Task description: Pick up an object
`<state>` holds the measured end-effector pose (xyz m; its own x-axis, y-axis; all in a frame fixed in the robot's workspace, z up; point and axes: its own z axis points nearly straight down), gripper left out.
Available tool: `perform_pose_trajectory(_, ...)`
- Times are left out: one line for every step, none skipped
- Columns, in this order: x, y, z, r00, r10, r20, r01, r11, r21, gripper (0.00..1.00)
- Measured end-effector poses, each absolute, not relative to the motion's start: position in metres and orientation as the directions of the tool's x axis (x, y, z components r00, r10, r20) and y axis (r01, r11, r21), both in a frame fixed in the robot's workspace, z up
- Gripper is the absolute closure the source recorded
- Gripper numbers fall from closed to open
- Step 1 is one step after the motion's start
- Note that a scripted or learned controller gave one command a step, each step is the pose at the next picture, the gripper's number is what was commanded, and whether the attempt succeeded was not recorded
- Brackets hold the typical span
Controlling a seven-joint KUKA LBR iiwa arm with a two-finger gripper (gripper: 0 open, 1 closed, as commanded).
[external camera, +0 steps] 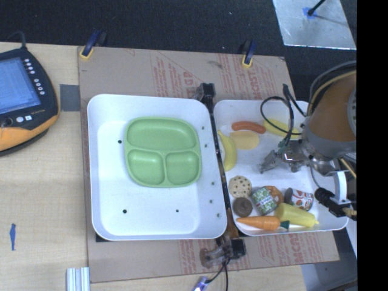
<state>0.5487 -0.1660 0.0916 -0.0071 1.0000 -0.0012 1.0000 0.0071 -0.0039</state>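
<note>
Hand (274, 160) hovers over right bin (242, 109) near pale yellow banana (230, 152).

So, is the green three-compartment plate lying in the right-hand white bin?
No, the green three-compartment plate lies in the left white bin, apart from the food items.

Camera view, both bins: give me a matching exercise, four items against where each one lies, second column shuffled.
Items:
1. green divided plate
2. carrot
3. sausage
4. banana

Places:
A. front edge of the right bin
B. along the right bin's left wall
C. middle of the left bin
D. back of the right bin

Pairs: 1-C, 2-A, 3-D, 4-B
</note>
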Motion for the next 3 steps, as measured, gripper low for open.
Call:
perform_pose_trajectory(0.646, -0.170, 0.092, -0.003, 1.000, 0.001, 1.000, 0.003, -0.002, 0.00)
perform_pose_trajectory(0.656, -0.212, 0.092, -0.003, 1.000, 0.001, 1.000, 0.003, -0.004, 0.00)
perform_pose_trajectory(0.656, -0.211, 0.092, -0.007, 1.000, 0.002, 1.000, 0.007, -0.006, 0.00)
